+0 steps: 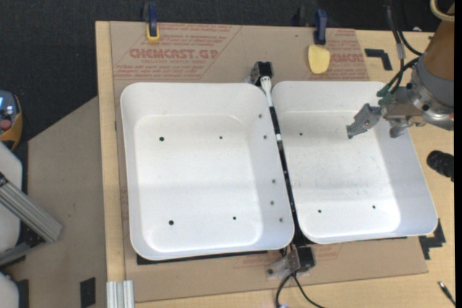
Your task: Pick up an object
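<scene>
My gripper (375, 128) hangs over the upper right part of the right bin (404, 223), at the end of the grey arm that comes in from the right. Its two fingers stand apart: one grey fingertip (357, 126) points left and down, the other sits near the bin's right wall. Nothing shows between them. A small yellow object (318, 58) lies on the brown board behind the right bin, outside both bins and well up and left of the gripper.
The left bin (133, 155) sits beside the right one, with a black strip (278, 148) along the seam. Blue clamps (151, 16) hold the board's far edge. Cables trail at the front and the right.
</scene>
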Robot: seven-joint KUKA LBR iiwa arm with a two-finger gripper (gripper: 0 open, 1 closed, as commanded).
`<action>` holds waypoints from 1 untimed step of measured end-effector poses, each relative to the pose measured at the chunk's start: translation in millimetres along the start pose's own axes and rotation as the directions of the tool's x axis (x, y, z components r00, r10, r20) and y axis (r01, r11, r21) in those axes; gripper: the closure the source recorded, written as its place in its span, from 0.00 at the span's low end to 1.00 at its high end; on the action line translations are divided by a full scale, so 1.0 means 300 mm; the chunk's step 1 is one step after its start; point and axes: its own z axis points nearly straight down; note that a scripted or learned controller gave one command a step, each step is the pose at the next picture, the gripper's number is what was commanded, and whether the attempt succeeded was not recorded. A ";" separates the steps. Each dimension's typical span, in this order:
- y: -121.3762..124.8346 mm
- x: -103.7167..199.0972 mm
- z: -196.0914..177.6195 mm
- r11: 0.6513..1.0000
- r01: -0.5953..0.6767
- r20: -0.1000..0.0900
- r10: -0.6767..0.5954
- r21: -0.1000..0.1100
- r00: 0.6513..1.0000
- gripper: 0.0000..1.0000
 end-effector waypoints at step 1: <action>-0.047 -0.090 -0.703 1.000 -0.001 0.007 0.001 -0.022 1.000 0.00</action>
